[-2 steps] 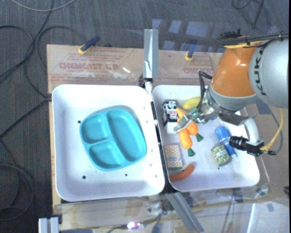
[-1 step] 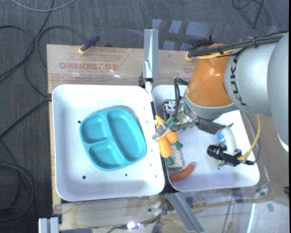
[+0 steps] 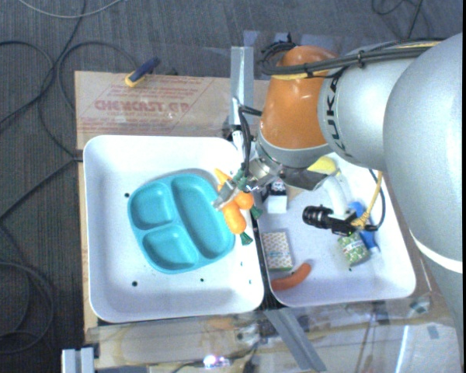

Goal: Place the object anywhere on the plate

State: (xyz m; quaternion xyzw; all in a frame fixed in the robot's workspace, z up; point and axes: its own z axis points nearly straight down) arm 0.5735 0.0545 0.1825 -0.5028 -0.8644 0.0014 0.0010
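From the camera above the table, the claw [image 3: 243, 186] sits low over the seam between the two bins, at the right edge of the blue plate [image 3: 151, 208]. I cannot tell whether it is open or closed. The orange toy [image 3: 234, 214], with a green end pointing toward the near side, is right under the claw. It overlaps the plate's right rim rather than any of the three hollows.

The main risk is that edge position. If the toy is let go here, it would probably tip off the rim and roll onto the floor of the left bin [image 3: 109, 286], or catch on the wall between the bins. A weak hold could also drop it early.

Nothing lies on the plate to block a move further left. In the right bin [image 3: 388, 282], well clear of that path, are a patterned pad [image 3: 277, 249], a reddish sausage [image 3: 291, 276] and a green packet [image 3: 354, 249].
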